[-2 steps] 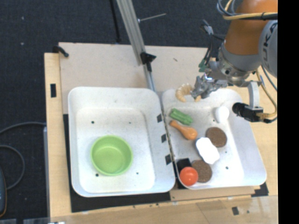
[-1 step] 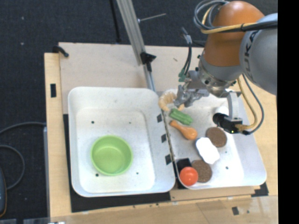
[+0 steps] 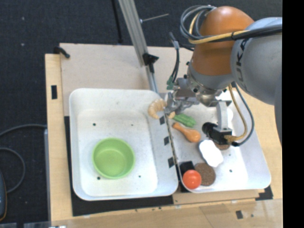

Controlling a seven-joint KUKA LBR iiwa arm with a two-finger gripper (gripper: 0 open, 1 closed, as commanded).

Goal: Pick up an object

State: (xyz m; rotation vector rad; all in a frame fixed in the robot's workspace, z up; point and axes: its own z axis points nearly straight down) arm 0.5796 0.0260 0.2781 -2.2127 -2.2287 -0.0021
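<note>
Arm [image 3: 237, 46] reaches from right, pincer [image 3: 172, 103] low over bins' shared rim [image 3: 169, 148] beside tan lump [image 3: 155, 109]; grip state unclear

The left bin [image 3: 85, 108] is open apart from a green bowl [image 3: 113, 158] by its near edge. A red ball [image 3: 192, 178] and brown disc [image 3: 206, 173] crowd the near-left corner of the right bin [image 3: 259, 172].

a green bowl [image 3: 113, 158] sits upright in the left bin [image 3: 118, 113]. in the right bin [image 3: 247, 170] lie a green toy vegetable [image 3: 185, 120], an orange gourd-shaped piece [image 3: 187, 133], a white lump [image 3: 211, 153], a brown disc [image 3: 206, 173] and a red ball [image 3: 192, 178] touching it.
</note>
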